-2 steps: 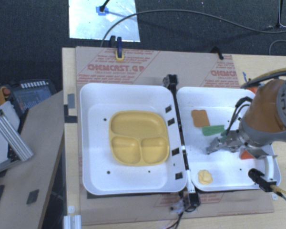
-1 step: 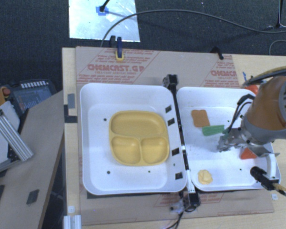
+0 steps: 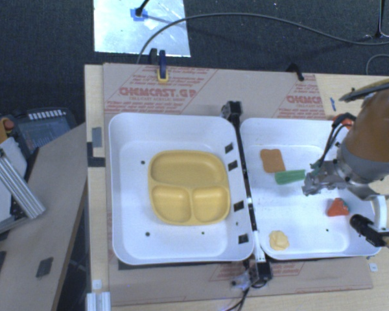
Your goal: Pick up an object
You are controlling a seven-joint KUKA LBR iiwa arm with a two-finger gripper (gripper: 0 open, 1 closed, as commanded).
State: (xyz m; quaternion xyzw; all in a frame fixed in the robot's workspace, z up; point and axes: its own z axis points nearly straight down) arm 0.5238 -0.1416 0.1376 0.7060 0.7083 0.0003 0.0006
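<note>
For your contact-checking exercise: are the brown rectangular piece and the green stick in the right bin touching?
Cannot tell. In the camera view the green stick lies right under the brown rectangular piece; no clear gap or overlap shows.

Surface (image 3: pixel 94 238): pale wood, seen at slant. Brown printed cardboard sheet (image 3: pixel 201 86) lies flat on it. Two shallow white bins side by side on cardboard, touching at black centre joint: left bin (image 3: pixel 126 173), right bin (image 3: pixel 298 241). Yellow-tipped clamp (image 3: pixel 162 67) grips cardboard's far edge.
</note>
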